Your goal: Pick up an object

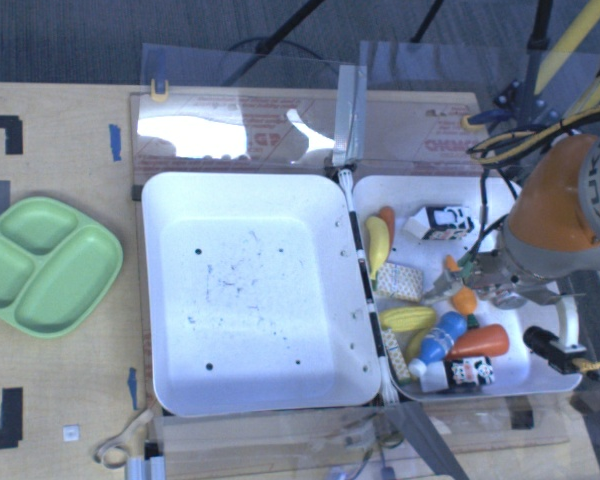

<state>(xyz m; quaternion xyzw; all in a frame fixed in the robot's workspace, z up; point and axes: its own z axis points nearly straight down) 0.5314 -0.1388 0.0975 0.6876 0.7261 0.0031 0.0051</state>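
Camera view: gripper (458, 286) low in the right bin (500, 190), over a small orange piece (464, 302) | grip state: cannot tell; no object seen held | progress: pick judged not yet made; grasp and lift remain | room: toys crowd the right bin against the divider (361, 268); left bin (250, 288) offers open floor.

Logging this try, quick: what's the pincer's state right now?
Pincer: low in the right bin among the toys; open or shut cannot be told.
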